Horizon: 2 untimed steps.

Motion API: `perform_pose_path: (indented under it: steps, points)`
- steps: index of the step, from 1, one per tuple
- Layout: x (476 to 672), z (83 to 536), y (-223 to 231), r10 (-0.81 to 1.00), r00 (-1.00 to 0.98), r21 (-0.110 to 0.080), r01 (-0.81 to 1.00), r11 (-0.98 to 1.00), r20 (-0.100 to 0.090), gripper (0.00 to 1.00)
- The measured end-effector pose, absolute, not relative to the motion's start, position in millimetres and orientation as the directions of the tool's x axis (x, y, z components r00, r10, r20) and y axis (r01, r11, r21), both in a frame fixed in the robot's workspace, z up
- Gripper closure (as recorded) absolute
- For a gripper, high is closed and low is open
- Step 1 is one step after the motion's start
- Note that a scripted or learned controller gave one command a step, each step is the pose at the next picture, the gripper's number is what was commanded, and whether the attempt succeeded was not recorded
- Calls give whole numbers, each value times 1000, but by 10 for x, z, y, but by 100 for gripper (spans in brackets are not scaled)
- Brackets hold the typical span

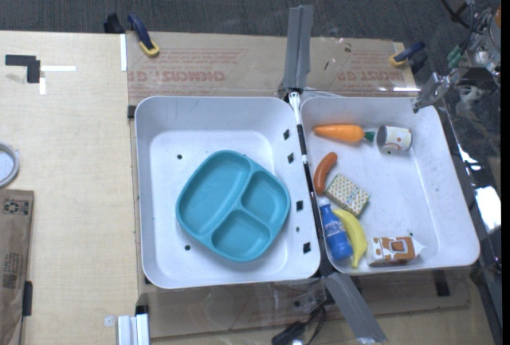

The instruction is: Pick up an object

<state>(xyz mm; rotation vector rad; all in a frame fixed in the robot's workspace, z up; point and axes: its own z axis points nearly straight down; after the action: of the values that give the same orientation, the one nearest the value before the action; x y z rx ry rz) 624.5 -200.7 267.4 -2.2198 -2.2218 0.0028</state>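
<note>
The right bin (454, 184) holds six items: one carrot (339, 132), sausage (323, 171), banana (353, 233), bottle (335, 234), cup (394, 139) and carton (394, 250). The left bin (151, 176) holds one blue plate (233, 205). The claw's (434, 92) state: cannot tell.

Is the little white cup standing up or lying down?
Lying down. The cup rests on its side in the right bin, beside the carrot.

In front of you, the left bin (151, 176) holds a blue divided plate (233, 206). The right bin (446, 200) holds a carrot (339, 132), small cup (394, 139), sausage (323, 171), patterned block (347, 194), banana (353, 234), blue bottle (335, 235) and carton (394, 250).
</note>
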Motion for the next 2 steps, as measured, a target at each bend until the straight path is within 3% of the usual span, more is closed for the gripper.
perform_pose_path:
  steps: [1,2]
  points:
    - [6218,1093,-1912,1000,20,-3,1000,-20,0,0]
    - [6231,1204,-1915,1000,18,1,1000,-18,-2,100]
